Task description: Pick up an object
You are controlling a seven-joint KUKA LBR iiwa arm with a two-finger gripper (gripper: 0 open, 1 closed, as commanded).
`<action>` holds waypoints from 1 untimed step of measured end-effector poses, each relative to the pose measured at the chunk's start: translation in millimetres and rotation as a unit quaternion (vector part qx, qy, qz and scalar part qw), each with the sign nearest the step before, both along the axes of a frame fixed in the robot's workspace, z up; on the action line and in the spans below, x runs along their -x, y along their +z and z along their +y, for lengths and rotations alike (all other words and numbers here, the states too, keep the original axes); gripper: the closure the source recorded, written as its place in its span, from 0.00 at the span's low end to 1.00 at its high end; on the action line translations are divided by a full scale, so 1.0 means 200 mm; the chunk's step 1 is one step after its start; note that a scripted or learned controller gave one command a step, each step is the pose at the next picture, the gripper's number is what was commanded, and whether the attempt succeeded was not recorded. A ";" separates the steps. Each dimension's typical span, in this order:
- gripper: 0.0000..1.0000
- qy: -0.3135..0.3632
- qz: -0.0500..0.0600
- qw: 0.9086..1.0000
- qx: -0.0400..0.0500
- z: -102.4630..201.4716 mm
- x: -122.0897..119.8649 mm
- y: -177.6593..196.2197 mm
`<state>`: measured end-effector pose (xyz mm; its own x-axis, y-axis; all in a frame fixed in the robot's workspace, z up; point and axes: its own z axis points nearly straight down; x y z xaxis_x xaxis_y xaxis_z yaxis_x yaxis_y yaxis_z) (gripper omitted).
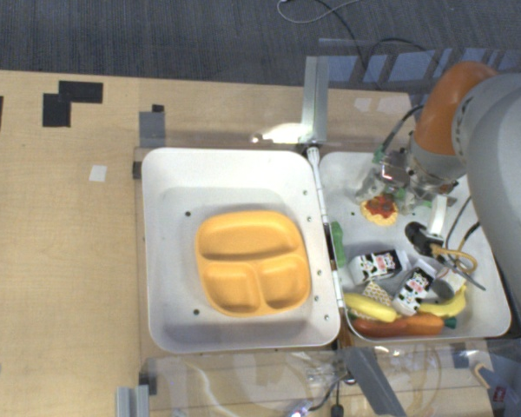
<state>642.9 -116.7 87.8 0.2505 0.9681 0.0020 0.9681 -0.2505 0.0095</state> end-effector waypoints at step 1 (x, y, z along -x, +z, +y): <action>1.00 0.005 -0.002 1.000 0.001 0.01 -0.01 0.06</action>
